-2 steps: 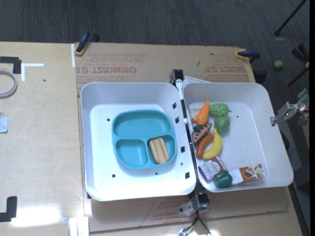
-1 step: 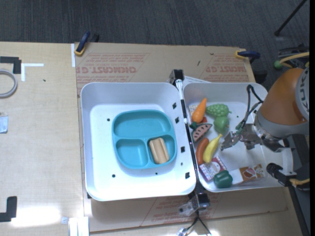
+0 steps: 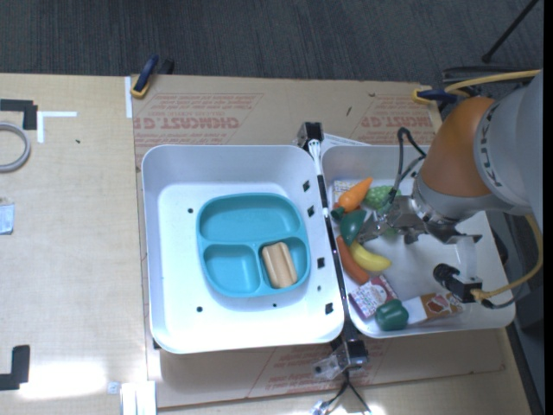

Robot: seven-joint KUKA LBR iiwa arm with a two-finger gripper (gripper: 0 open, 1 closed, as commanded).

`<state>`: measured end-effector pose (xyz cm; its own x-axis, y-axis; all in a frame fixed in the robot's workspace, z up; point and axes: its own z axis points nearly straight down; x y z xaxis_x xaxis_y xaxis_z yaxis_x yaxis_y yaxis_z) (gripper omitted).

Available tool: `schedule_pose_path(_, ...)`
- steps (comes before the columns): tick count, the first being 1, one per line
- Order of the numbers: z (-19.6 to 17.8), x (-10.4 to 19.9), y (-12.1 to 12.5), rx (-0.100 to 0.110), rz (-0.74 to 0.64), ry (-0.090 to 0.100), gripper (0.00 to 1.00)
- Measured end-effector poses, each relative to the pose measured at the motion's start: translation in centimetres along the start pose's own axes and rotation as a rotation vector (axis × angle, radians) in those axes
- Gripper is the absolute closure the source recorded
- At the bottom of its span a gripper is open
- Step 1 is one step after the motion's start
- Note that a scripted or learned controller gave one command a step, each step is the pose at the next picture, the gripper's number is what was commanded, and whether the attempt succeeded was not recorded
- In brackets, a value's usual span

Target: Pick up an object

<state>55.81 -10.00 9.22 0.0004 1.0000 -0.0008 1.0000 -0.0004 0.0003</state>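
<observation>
The right bin (image 3: pixel 484 318) holds several toy foods. An orange carrot (image 3: pixel 355 194) and a leafy green piece (image 3: pixel 378 196) lie at its far left. Below them are a dark green pepper (image 3: pixel 352 224), a yellow banana (image 3: pixel 372 258) and a red-orange piece (image 3: pixel 349 260). My gripper (image 3: pixel 388 224) hangs low in this bin, right beside the pepper and just above the banana. The wrist hides what lies under it.
The left bin (image 3: pixel 164 258) holds a teal divided plate (image 3: pixel 238 223) with a tan bread roll (image 3: pixel 278 264) in its near right compartment. A pink-and-white packet (image 3: pixel 370 296), a green round piece (image 3: pixel 391 316) and a flat packet (image 3: pixel 439 305) lie along the right bin's near side.
</observation>
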Motion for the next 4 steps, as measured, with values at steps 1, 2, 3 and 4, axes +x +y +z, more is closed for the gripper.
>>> schedule_pose_path(1, -1.0, -0.1, 0.0, 0.000, 0.002, 0.000, 1.00)
schedule_pose_path(2, -1.0, -0.2, 0.0, 0.000, 0.003, -0.002, 0.00)
schedule_pose_path(3, -0.5, 0.7, 8.0, 0.001, -0.003, 0.000, 0.00)
schedule_pose_path(4, -1.5, 0.6, 8.1, 0.001, -0.007, -0.002, 1.00)
